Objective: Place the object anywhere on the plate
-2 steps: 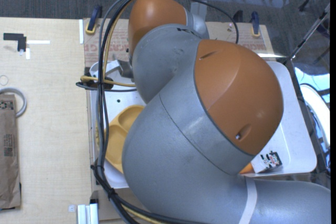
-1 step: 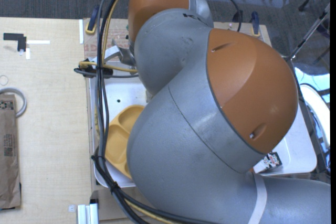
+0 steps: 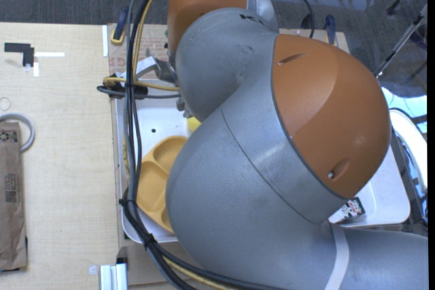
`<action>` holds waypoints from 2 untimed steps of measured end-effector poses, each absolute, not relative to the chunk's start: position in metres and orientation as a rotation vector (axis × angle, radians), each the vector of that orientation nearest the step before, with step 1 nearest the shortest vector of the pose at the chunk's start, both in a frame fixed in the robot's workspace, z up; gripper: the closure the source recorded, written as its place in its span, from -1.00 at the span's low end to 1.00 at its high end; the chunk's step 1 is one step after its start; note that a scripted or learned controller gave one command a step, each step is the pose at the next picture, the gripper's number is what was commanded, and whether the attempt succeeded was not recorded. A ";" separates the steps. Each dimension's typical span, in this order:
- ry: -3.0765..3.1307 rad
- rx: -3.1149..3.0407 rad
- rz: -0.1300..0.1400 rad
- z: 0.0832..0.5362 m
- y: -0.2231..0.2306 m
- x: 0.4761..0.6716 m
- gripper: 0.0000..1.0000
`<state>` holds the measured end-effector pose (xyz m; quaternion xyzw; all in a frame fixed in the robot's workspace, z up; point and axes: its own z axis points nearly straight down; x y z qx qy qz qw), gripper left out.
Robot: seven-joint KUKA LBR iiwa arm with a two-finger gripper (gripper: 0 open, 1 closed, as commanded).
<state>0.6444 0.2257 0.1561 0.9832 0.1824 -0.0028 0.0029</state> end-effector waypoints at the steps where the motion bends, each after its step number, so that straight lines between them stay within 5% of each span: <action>1: 0.567 3.087 -0.003 0.201 0.228 0.628 1.00; 2: 0.381 3.116 -0.005 0.090 0.226 0.649 1.00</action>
